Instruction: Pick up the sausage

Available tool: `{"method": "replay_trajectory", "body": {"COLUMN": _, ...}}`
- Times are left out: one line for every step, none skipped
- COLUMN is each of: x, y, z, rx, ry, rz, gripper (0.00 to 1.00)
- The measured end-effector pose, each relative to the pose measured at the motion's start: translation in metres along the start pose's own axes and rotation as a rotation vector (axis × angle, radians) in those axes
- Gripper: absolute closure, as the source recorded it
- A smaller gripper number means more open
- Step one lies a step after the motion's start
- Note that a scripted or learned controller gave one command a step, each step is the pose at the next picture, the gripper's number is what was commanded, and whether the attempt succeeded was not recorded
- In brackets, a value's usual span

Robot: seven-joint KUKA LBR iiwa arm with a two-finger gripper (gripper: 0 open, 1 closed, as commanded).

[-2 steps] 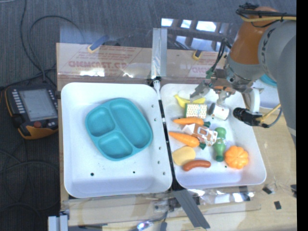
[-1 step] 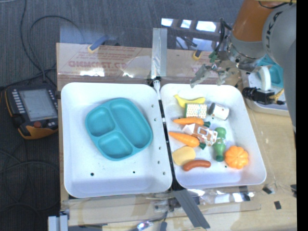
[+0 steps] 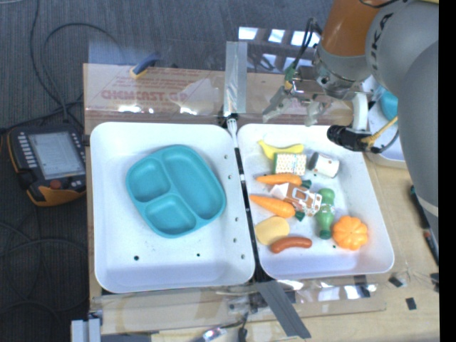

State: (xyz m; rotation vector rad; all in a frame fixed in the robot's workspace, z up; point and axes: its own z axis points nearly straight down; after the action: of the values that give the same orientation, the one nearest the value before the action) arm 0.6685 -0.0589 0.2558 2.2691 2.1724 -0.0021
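Camera view showed my end effector (image 3: pixel 296 110) spread open and holding nothing above the right bin's (image 3: pixel 381 244) far edge; sausage (image 3: pixel 290 244) lay untouched.

The scene was brightly and evenly lit from above; the two white bins (image 3: pixel 107 212) were close to overexposed, their rims losing detail; hard glare sat on the metal divider (image 3: pixel 235 70) and on the clear film (image 3: pixel 178 91) over the cardboard; shadows were soft and short beneath the toys; the arm (image 3: pixel 399 41) at the right was slightly out of focus; the dark carpet (image 3: pixel 43 48) looked grainy.
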Motion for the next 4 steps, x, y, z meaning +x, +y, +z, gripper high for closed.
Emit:
{"method": "replay_trajectory", "body": {"x": -0.021, "y": 0.000, "z": 0.006, "rx": 0.001, "ry": -0.004, "rz": 0.000, "gripper": 0.00}}
{"method": "replay_trajectory", "body": {"x": 0.023, "y": -0.113, "z": -0.109, "rx": 0.000, "ry": -0.001, "rz": 0.151, "gripper": 0.00}}
{"method": "replay_trajectory", "body": {"x": 0.106, "y": -0.117, "z": -0.173, "rx": 0.000, "ry": -0.001, "rz": 0.275, "gripper": 0.00}}
{"method": "replay_trajectory", "body": {"x": 0.106, "y": -0.117, "z": -0.173, "rx": 0.000, "ry": -0.001, "rz": 0.276, "gripper": 0.00}}
